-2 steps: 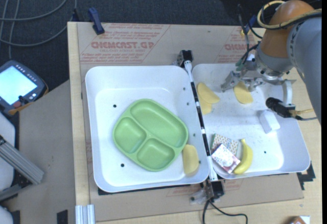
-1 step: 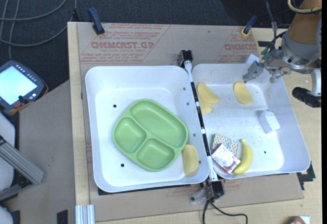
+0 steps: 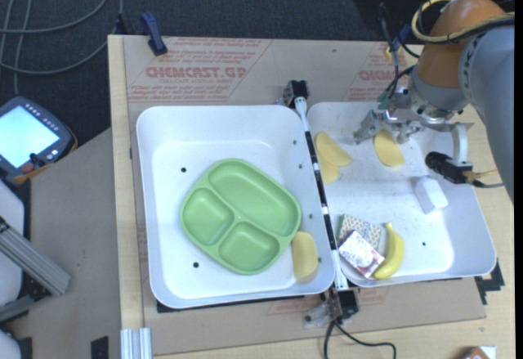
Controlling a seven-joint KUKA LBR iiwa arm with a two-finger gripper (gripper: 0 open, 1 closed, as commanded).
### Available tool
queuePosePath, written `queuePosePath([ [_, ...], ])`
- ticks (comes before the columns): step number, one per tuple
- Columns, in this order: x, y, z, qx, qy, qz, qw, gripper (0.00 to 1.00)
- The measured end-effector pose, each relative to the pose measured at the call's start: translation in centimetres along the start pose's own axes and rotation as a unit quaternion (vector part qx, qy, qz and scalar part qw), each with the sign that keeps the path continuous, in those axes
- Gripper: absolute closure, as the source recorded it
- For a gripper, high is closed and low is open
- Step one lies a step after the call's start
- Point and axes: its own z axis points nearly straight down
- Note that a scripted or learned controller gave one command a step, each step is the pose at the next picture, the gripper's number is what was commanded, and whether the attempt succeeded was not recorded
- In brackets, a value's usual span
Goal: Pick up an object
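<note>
My tool [image 3: 391,127] over the right bin [image 3: 458,255]

I cannot tell its grip; it hangs just above a yellow piece [image 3: 390,150] at the bin's twelve o'clock.

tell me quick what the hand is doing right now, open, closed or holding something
Hand: it sits over the yellow piece at the back of the right bin; whether it grips anything cannot be told.

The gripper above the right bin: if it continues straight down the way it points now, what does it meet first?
Most likely the pale yellow piece lying directly under the gripper on the right bin floor. How far above it the gripper hangs is unclear.
</note>
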Motion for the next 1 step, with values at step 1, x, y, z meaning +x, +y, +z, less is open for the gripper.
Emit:
queuePosePath([
  [1,-2.02,-2.95,0.1,0.0,-0.001,0.001,1.0,0.0],
])
